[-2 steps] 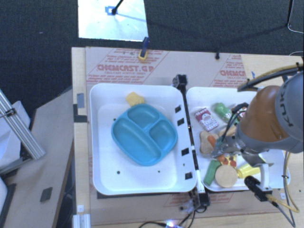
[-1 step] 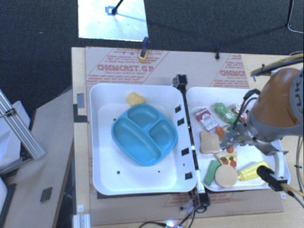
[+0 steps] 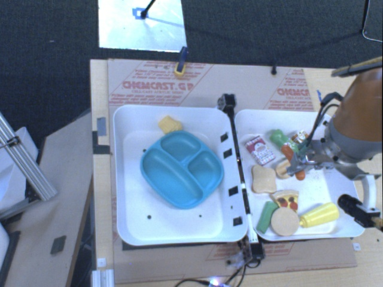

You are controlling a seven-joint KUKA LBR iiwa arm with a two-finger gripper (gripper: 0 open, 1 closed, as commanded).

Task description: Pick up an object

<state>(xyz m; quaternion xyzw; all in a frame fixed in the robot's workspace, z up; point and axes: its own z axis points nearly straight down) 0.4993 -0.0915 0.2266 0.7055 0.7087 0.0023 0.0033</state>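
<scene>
The right bin [image 3: 341, 235] holds several toy foods: a red-and-white box [image 3: 260, 150], a green piece [image 3: 277, 138], a tan bread slice [image 3: 263, 180], a pizza slice [image 3: 286, 200], a round biscuit [image 3: 285, 221], a green stick [image 3: 266, 217] and a yellow bottle-like piece [image 3: 319, 215]. My gripper [image 3: 297, 167] reaches in from the right and hangs low over the middle of this bin. It is right beside a small orange-red piece [image 3: 288, 153] and a tan piece [image 3: 282, 171]. No object is visibly lifted.
The left bin [image 3: 128, 220] carries a blue divided plate [image 3: 181, 169] and a small yellow piece [image 3: 170, 124] at its back. A black divider [image 3: 236, 172] with clips runs between the bins. The arm's grey and orange body [image 3: 359, 121] overhangs the right bin's far right side.
</scene>
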